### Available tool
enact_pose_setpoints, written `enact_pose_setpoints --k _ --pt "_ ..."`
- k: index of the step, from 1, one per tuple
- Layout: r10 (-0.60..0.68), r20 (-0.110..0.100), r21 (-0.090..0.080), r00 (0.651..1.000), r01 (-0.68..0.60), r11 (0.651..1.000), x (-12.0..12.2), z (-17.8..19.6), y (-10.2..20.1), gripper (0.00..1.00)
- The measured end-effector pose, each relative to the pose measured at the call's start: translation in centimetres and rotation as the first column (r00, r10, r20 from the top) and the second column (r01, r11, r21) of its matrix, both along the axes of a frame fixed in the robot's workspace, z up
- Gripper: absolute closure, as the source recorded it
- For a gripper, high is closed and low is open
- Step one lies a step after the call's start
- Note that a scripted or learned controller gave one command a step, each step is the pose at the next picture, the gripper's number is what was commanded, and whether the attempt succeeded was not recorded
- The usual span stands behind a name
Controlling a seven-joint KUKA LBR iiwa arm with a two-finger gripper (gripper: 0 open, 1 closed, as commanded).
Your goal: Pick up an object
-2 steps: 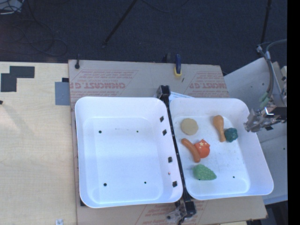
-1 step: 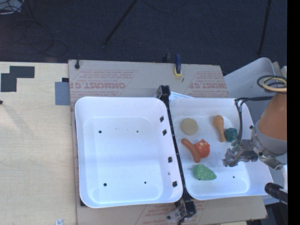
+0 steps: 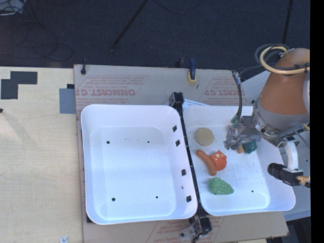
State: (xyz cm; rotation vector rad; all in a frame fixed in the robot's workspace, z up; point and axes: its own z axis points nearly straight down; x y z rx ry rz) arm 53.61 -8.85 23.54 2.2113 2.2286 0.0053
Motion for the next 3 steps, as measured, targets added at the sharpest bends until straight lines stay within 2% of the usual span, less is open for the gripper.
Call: enact_pose_setpoints --k 1,2,3 --pt "-0.001 0.004 0.000 1.000 0.001 1.000 -1.2 11.3 4.8 1.00" --pt "-0.014 -0.009 -0.001 1.000 0.014 1.000 -6.3 10.5 -0.8 1.00" --pt "-0.013 -0.013 0.000 1.000 0.013 1.000 -6.2 1.6 -7.4 1.00"
